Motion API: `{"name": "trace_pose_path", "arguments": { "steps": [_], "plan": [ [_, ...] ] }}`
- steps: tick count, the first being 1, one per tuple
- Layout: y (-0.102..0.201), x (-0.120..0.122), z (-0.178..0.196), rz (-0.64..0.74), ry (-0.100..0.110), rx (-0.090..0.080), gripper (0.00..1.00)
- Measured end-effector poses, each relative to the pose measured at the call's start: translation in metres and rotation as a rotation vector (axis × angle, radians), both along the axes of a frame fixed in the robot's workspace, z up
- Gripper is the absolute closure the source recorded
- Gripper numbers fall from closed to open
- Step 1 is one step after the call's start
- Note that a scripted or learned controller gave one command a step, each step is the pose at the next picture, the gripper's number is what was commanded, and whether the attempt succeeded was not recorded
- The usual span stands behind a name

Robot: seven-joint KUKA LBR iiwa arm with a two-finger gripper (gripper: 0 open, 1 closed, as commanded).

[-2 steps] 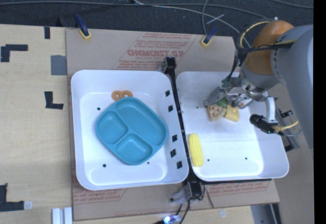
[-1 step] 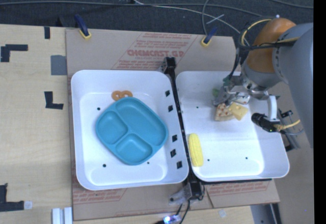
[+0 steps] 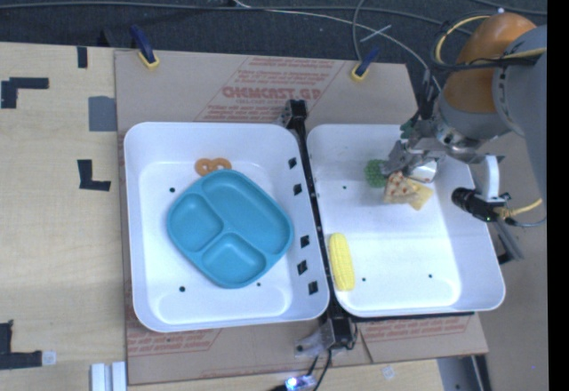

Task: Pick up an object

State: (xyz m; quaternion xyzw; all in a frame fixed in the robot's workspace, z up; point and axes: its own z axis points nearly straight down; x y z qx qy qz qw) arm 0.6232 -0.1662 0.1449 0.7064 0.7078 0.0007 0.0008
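Over the right bin (image 3: 462, 287) the grey arm (image 3: 498, 69) is reached in from the right, its orange band seen above the wrist. The pincer (image 3: 402, 165) is lowered into the far part of that bin, close above a green broccoli-like piece (image 3: 374, 172) and a yellow, holed wedge of toy cheese (image 3: 406, 192). How far the pincer is spread cannot be told from this slant, and nothing can be made out as gripped by it. The green piece and the cheese wedge are lying just beside each other on the bin floor. An ear of yellow corn (image 3: 341, 261) is laid along the left wall of the same bin, well apart from the other two. Within the left bin (image 3: 142, 229) a blue divided plate (image 3: 229, 227) is placed, and a small orange pretzel (image 3: 212, 166) is found touching its far edge. Both bins are set on a cardboard sheet (image 3: 258, 91) on the counter (image 3: 53, 203).
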Motion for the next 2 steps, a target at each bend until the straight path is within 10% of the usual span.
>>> {"name": "trace_pose_path", "arguments": {
  "steps": [2],
  "plan": [
    [-0.0016,-0.0034,0.0644,0.0,0.002,0.0,1.0]
  ]
}}
